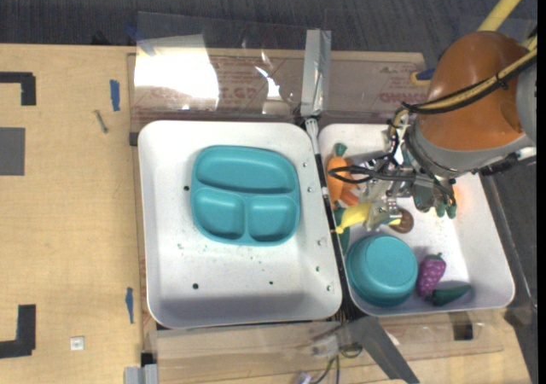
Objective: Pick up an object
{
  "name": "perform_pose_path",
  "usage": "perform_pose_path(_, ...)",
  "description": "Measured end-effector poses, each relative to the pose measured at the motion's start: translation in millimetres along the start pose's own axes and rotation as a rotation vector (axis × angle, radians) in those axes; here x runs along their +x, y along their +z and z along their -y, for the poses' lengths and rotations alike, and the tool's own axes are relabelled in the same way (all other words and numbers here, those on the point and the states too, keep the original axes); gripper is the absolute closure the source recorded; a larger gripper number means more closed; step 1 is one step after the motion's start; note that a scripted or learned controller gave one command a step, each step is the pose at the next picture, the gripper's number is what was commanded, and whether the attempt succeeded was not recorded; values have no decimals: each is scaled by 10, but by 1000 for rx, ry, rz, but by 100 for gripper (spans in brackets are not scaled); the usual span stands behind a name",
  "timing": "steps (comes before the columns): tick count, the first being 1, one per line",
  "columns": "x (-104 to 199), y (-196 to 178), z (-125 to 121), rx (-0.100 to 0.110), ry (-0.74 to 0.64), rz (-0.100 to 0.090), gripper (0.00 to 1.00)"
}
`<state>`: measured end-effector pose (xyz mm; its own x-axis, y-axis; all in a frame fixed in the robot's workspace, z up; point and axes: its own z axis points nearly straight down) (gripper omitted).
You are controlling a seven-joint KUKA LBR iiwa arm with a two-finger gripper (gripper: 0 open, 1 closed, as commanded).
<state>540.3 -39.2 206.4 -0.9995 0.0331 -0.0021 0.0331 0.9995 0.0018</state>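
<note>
Yellow plastic toy point(351, 218), likely light, stiff and slick, is lying in the right bin point(486, 246) beside the teal bowl point(382, 270); the pincer point(388, 203) is hovering above, its grip impossible to tell.

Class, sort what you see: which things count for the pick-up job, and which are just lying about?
Job: tool; yellow toy; orange carrot toy; purple grape toy; teal bowl; right bin.
Lying about: teal divided plate; left bin.
</note>
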Motion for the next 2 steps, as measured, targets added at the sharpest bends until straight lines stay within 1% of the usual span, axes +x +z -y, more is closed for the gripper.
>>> perform_pose_path(1, -448, -806, 717, 4, 63, 12, 100)
perform_pose_path(2, 323, 604, 727, 0, 101, -11, 100)
